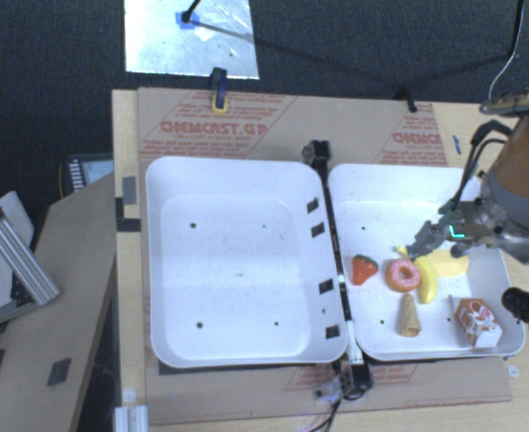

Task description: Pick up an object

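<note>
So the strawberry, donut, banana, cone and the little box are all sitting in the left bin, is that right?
Not quite. The camera view shows the strawberry, donut, banana, cone and little box all in the right bin, not the left bin.

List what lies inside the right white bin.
Right white bin: red strawberry, pink-frosted doughnut, yellow banana partly covered by the end effector, tan cone, red-white box.

My claw (419, 242) is dark grey. Below it: a red strawberry (364, 269), pink-orange doughnut (403, 275), yellow banana (435, 271), tan cone (409, 316), red-and-white box (477, 321), white bins (237, 174).
</note>
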